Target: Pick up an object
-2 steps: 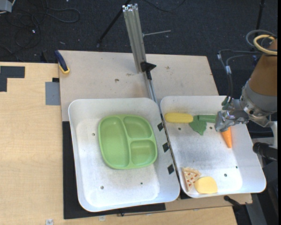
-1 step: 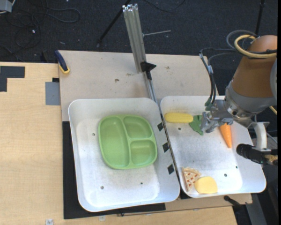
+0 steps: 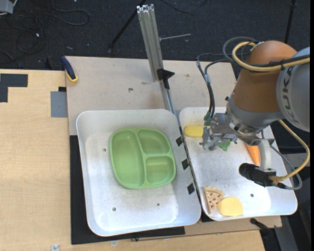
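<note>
Apparently mid-reach, the gripper (image 3: pixel 215 141) sits low in the right bin (image 3: pixel 282 205) over a green object (image 3: pixel 224 146), beside a yellow piece (image 3: pixel 193 131); its grip state I cannot tell. Next comes closing and lifting.

The arm (image 3: pixel 282 88) is built of rounded grey segments, with a broad, glossy orange band (image 3: pixel 261 80) swelling like a dome above the wrist. Part of a dark letter marking shows on the grey shell at the right. A yellowish cable loops over the top of the orange band, and black cables curve down its left side. Below the band sits a grey metal collar. The tool (image 3: pixel 215 140) beneath it is a cluster of small grey and silver parts, too blurred to make out finely.
</note>
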Robot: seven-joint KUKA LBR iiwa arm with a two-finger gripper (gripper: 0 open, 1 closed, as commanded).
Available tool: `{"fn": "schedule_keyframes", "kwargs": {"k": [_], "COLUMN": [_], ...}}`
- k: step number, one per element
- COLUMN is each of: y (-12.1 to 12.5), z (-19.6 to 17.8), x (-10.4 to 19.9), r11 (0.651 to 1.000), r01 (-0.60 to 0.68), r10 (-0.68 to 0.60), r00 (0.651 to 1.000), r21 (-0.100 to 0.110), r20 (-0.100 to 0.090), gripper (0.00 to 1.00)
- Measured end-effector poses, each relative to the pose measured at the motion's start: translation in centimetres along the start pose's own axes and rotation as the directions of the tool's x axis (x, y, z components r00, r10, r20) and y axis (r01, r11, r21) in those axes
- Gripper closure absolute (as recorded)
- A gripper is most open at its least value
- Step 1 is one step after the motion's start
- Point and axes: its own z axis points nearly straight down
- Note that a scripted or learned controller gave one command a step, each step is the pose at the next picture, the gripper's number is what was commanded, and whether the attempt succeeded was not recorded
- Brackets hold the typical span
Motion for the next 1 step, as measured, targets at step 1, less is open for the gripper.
{"fn": "schedule_keyframes", "kwargs": {"k": [1], "y": [-1.78], "z": [1.15], "x": [5.11], "r11": [1.0], "r01": [-0.001], "r10": [0.001], "r00": [1.0], "r21": [0.002], "r20": [0.001], "gripper": [1.0]}}
